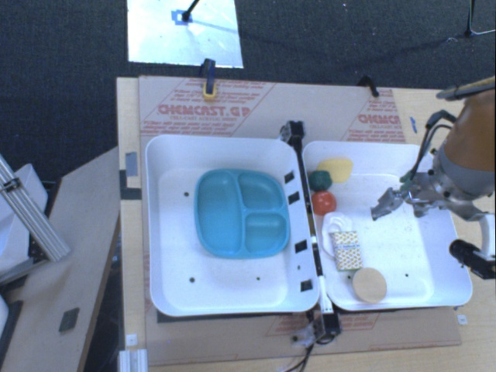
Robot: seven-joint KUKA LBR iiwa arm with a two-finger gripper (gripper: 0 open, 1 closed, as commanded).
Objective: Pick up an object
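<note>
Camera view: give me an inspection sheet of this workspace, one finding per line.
Surface: bench under a printed board, bearing left bin and right bin side by side.
Job's things: in the right bin, near its left wall, a yellow piece, green ball, red ball, white cup, patterned block and tan disc.
Clutter: blue divided tray in the left bin.
Grippers: gripper over the right bin, apart from the objects; nothing seen between its fingers.
Cables: dark cable along the arm.
Surroundings: dark carpet; a pale sheet beyond the bench.
</note>
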